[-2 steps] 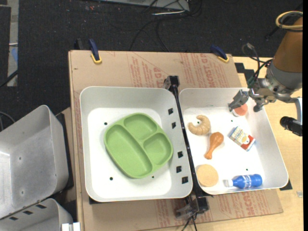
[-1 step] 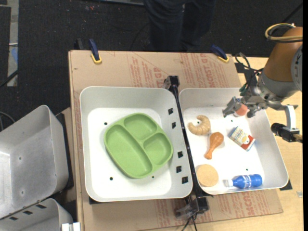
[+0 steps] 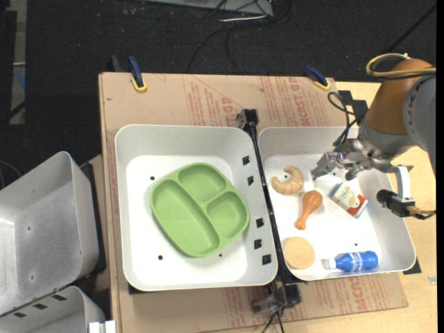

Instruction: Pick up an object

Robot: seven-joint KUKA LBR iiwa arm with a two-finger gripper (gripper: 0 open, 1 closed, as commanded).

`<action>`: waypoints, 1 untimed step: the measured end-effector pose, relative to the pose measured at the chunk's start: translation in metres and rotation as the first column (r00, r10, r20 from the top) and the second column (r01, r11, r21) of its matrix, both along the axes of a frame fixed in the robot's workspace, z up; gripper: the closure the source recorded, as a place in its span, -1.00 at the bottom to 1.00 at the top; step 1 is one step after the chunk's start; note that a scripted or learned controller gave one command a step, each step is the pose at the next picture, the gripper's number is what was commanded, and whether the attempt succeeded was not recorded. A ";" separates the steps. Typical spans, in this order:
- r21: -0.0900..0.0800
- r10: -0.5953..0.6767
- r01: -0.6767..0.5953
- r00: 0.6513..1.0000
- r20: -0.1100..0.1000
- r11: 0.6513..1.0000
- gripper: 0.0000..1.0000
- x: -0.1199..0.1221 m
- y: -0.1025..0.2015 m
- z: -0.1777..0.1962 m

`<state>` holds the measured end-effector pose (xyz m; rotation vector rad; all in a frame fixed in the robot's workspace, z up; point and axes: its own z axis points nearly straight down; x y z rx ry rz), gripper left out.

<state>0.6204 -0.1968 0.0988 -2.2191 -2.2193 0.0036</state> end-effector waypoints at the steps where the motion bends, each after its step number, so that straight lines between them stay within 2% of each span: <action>1: -0.002 0.002 -0.002 1.000 0.007 1.000 1.00 0.002 0.000 0.014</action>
